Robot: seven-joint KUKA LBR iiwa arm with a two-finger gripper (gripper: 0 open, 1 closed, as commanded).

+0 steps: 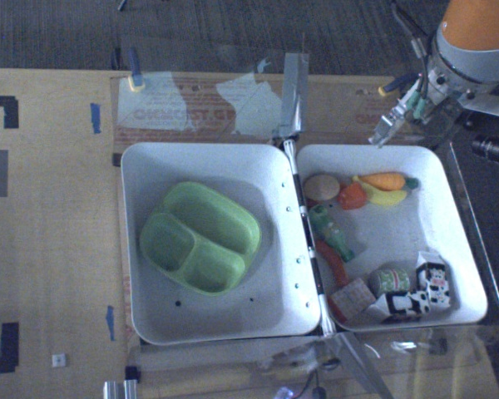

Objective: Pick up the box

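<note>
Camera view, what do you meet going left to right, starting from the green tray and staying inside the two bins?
Green divided tray in the left bin → brown round toy → red tomato toy → carrot → black-and-white cow-print box by the right bin's near right corner.

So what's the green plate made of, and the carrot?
The green plate looks like smooth moulded plastic: one even colour, rounded compartments, a soft sheen. The carrot seems plastic toy food too, judging by its bright, uniform orange, though the view is too blurry to be sure.
</note>
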